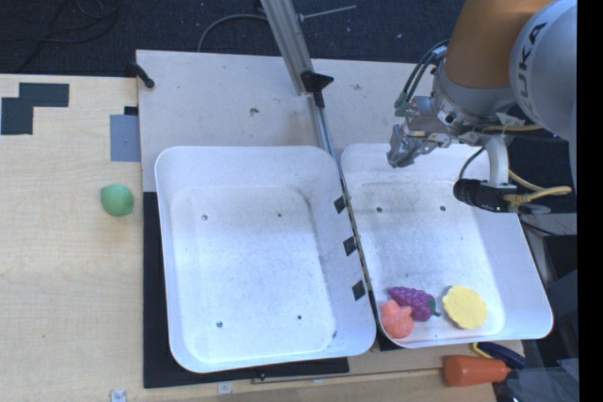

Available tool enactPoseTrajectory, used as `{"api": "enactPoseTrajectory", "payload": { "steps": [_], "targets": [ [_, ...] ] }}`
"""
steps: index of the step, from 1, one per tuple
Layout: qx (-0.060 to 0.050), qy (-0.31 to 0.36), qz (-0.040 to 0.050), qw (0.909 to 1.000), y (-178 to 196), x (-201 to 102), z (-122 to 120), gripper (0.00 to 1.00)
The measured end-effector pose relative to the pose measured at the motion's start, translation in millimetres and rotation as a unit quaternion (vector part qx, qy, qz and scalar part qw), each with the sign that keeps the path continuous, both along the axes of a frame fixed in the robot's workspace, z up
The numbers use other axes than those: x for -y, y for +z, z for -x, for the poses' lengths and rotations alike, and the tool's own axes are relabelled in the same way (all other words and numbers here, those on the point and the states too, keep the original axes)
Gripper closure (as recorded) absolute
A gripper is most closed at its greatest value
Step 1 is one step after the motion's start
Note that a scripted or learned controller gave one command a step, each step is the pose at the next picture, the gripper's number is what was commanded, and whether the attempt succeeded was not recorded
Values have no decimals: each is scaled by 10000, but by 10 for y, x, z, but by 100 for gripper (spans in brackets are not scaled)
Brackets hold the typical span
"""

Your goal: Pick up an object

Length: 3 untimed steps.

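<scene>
Camera view: claw [407,152], grip unclear, hangs far from purple grapes [413,299], yellow disc [464,307].

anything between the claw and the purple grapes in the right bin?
No: the camera view shows just bare, speckled bin floor between the claw and the purple grapes.

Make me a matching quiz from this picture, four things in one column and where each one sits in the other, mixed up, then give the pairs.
Things:
1. green ball
2. yellow piece
3. orange object
4. pincer

Places:
A. over the right bin's far edge
B. on the wooden bench, left of both bins
C. inside the right bin, near corner
D. outside the bins, below the right one

Pairs: 1-B, 2-C, 3-D, 4-A
</scene>
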<state>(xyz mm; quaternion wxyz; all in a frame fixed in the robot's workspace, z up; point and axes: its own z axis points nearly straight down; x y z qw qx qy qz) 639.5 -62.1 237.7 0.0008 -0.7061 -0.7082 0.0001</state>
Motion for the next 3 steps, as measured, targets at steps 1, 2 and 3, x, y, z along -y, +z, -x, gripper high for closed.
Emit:
{"api": "enactPoseTrajectory", "payload": {
  "steps": [1, 2, 3],
  "targets": [
    [2, 0, 0, 10000, -76, -520, 296, 100],
    [0, -1, 1, 10000, -172, -1010, 547, 100],
    [9, 4, -2, 10000, -13, -1528, 814, 100]
  ]
}}
